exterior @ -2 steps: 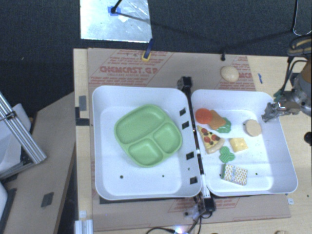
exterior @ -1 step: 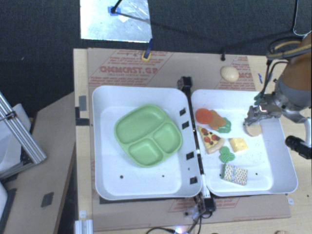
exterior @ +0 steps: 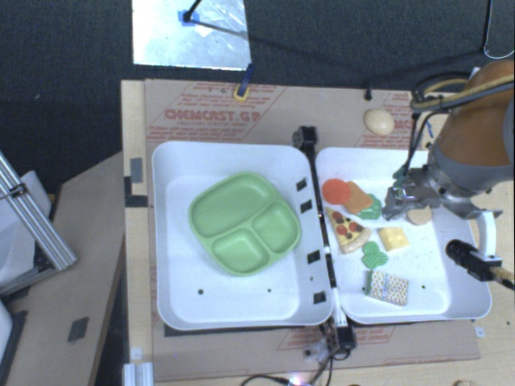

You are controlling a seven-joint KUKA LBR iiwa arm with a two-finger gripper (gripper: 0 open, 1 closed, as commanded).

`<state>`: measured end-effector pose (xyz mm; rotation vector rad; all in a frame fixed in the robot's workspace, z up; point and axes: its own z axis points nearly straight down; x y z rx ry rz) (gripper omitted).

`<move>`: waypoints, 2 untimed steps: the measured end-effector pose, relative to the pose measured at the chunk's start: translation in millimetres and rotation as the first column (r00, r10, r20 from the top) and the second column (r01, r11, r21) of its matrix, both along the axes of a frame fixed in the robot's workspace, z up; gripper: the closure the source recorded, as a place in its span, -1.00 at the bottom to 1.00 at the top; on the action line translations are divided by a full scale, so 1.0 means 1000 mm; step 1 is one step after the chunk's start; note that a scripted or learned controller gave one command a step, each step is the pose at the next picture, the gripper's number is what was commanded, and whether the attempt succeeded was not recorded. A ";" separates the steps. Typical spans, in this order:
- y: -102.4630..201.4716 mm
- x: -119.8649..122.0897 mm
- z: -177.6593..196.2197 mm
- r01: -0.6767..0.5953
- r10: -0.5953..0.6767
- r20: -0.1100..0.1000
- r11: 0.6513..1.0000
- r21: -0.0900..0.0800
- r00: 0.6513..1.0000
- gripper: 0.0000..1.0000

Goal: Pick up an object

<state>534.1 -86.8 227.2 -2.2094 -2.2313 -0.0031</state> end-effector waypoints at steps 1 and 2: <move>0.009 0.001 -0.011 0.003 -0.003 0.000 1.000 -0.002 1.000 1.00; 0.001 -0.012 -0.006 0.009 -0.009 0.000 1.000 -0.002 1.000 1.00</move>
